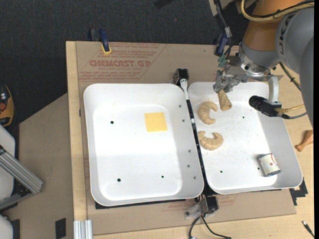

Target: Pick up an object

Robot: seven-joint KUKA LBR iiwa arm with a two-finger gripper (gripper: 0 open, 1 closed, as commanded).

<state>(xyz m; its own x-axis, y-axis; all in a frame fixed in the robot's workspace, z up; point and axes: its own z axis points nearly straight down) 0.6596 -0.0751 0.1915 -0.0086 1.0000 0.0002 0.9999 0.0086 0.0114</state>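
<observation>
White shallow plastic bin (134, 183), left half of frame: holds one flat yellow square slice, cheese-like (155, 122), lying near its centre.

White shallow plastic bin (239, 180), right half of frame, touching the first along a black hinged seam: holds four items.
- Tan croissant-shaped pastry piece (207, 112), upper left of this bin.
- Second tan croissant-shaped piece (211, 140), just below the first, apart from it.
- Small tan stubby pastry-like piece (225, 101), just right of the upper croissant, directly under the pincer.
- Small silver and white cylinder (268, 164), lower right of the bin, on its side.

Grey arm with orange band, upper right of frame. Pincer (224, 85): low over the stubby piece, apparently touching its top; whether it is spread or closed, or has hold of anything, cannot be told.

Brown cardboard-covered table (124, 63) under both bins.

Risks, as judged: the stubby piece is small and rounded, so an off-centre closure could squirt it sideways. It sits near the upper croissant, which could be nudged. A shallow grip may drop it on lifting.
</observation>
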